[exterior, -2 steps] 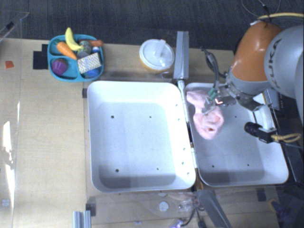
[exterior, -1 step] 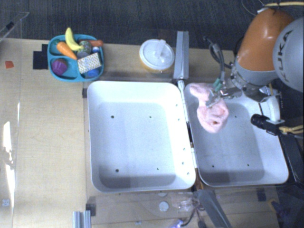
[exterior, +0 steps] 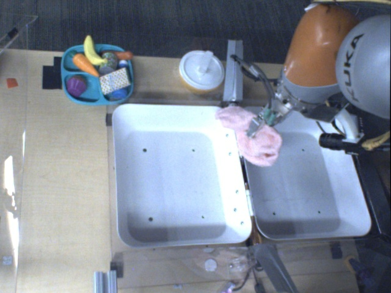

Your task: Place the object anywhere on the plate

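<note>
Pink cloth [exterior: 256,137] long axis upper-left to lower-right, draped across bin divider; gripper [exterior: 264,118] fingers pinching it.

arm [exterior: 348,47] cut off at the right edge; pincer [exterior: 261,123] tips too blurred to read against pink cloth [exterior: 259,142]

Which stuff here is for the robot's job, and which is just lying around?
For the job:
- pink cloth, draped over the edge between the two bins
- blue plate, on the bench beyond the left bin
- gripper, right at the cloth

Just lying about:
- toy food on the plate, like the banana and carrot
- white lidded cup
- left bin
- right bin
</note>
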### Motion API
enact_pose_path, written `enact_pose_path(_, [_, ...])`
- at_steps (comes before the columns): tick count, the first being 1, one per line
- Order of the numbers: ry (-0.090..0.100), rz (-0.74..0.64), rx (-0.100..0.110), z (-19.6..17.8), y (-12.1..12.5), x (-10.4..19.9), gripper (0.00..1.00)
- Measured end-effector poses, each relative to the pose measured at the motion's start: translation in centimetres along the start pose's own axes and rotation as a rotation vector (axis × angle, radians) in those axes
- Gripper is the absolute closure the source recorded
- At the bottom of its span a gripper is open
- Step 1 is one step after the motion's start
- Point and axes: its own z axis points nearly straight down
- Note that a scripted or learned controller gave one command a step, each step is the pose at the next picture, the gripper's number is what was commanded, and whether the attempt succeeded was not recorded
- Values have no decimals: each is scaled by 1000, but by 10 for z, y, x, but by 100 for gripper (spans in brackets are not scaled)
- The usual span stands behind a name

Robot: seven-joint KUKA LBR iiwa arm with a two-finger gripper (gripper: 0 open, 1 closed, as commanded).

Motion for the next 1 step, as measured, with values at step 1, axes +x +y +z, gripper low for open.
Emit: enact_pose_path(1, [0, -402, -2, 7, 38, 30, 100])
